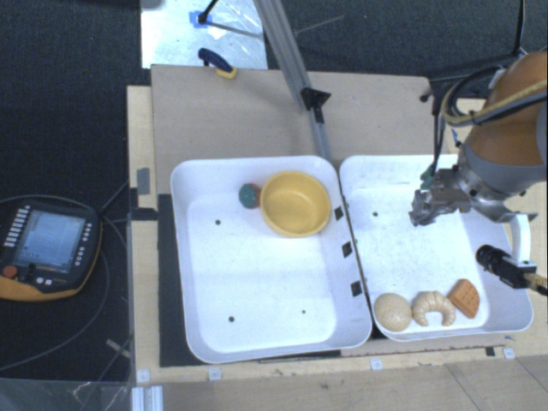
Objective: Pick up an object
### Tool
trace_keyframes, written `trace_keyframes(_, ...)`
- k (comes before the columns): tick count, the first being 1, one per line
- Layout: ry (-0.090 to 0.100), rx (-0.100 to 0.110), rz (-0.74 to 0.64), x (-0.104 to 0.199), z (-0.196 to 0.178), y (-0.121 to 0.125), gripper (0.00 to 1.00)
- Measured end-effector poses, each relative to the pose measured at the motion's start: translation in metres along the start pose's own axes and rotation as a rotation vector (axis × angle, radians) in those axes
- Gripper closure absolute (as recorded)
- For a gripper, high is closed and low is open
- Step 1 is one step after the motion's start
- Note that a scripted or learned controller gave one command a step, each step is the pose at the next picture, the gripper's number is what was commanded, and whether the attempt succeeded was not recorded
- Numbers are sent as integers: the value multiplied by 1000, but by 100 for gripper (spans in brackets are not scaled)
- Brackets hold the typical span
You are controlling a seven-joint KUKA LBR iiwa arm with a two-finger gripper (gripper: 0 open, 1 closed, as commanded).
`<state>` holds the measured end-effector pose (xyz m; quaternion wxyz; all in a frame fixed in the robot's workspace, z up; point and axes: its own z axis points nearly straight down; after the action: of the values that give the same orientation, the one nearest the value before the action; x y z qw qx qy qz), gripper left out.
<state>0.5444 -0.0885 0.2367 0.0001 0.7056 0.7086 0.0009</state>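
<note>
White plastic bins sit side by side on the bench. The right bin carries three bakery-like pieces along its near edge: a pale round bun toward the near-left corner, a croissant just beside it, and a brown waffle piece next to that, toward the near-right corner. The left bin holds a yellow bowl against its far edge, with a small teal ball touching the bowl's left side.

The gripper hangs above the right bin's middle, well apart from the three pieces, with nothing visibly in it; how wide it stands I cannot tell.

These pieces are probably light toy food, fairly stiff and a bit slick. The croissant seems the best candidate, taken across its narrow middle; the bun's rounded sides could slip out.
</note>
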Motion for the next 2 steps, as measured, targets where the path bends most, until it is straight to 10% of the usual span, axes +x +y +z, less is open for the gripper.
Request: trace_keyframes(2,0,1,-1,112,15,0,100)
